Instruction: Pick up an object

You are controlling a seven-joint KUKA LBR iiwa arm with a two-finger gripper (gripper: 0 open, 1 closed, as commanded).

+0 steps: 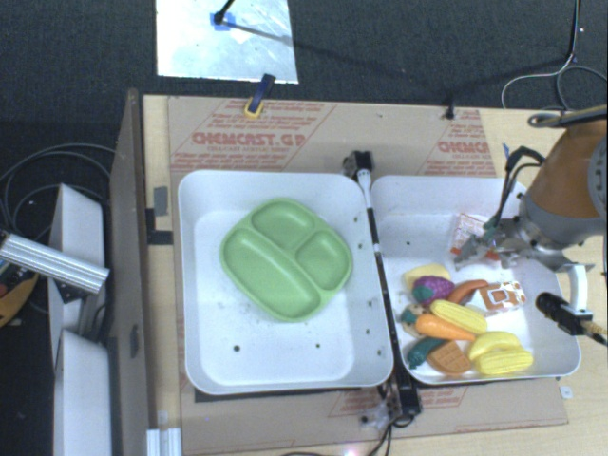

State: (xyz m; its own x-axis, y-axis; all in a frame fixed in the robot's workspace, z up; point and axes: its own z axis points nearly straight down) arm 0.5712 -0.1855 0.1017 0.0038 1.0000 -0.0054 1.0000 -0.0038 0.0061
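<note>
Gripper: the gripper (486, 245) hangs low over the upper right part of the right bin (418, 207), reaching in from the right; I cannot tell how it is set or whether it has hold of anything.
Arm: grey wrist with the orange band (568, 174) above it, at the right edge.
Beneath the gripper: a small pale, red-printed packet (469, 226) lies just beside the tip, on the bin floor.
Task's things: a heap of toy food in the lower half of the right bin, near the gripper but apart from it: purple piece (429, 288), corn cob (458, 316), carrot (437, 329), yellow piece (501, 351), orange-and-white piece (499, 296).
Left bin: the left bin (204, 283) carries a green divided plate (285, 259), well apart from the gripper.
Desk: both bins sit on printed cardboard (237, 131) on the desk.
</note>
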